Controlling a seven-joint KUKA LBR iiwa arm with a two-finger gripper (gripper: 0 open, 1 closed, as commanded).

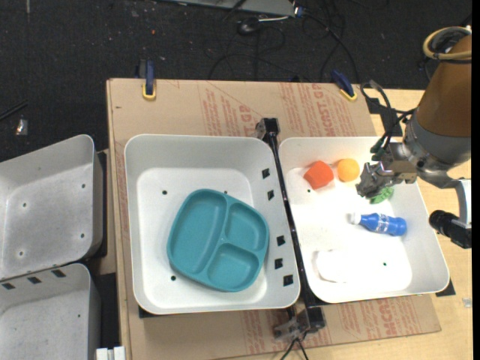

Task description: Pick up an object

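- Two white bins sit side by side on the surface (225, 100), a brown board held by clamps along its upper edge.
- Left bin (150, 163): holds one teal plate (218, 239) with three compartments, lying flat slightly below the bin's centre.
- Right bin (427, 265): holds five loose items.
- Orange block (319, 174): upper left part of the right bin, lying flat.
- Yellow ball (347, 169): just beside the orange block, on its right.
- Green item (382, 194): right of the ball, near the bin's upper right; mostly covered by the gripper, so its shape cannot be made out.
- Blue bottle (382, 223): lying on its side below the green item, white cap end pointing left.
- White item (337, 267): pale, rounded, lower centre of the right bin; hard to separate from the bin floor.
- Arm (442, 103): enters from the right of the frame, its orange band at upper right.
- Gripper (373, 185): low over the upper right part of the right bin, directly at the green item and overlapping it.
- Fingers: dark and seen from above at a slant; whether they are released or clenched cannot be told, and no item is seen clearly between them.
- Further white trays lie at the left edge of the frame, off the board.
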